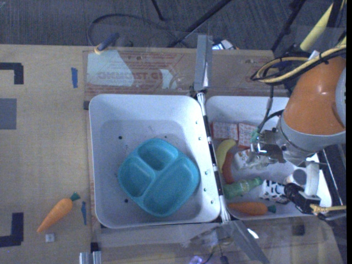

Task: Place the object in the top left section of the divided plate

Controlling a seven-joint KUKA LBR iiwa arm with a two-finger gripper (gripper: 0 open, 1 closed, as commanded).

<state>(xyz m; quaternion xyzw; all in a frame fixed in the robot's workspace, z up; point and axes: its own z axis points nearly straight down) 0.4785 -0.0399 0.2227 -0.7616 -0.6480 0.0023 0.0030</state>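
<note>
The teal divided plate (159, 176) lies in the left bin (104, 120), and its three sections hold nothing. My gripper (257, 154) hangs low over the right bin (220, 106), just above a pile of objects. Directly under and beside it lie a pale grey-white item (242, 159), a yellow piece (224, 149) and a red piece (227, 171). Whether anything is in the gripper is hidden by the wrist.
Also in the right bin are a green bottle (242, 187), an orange carrot (248, 207), a black-and-white spotted item (271, 191) and a red-and-white printed pack (235, 131). Another toy carrot (55, 214) lies on the bench left of the bins.
</note>
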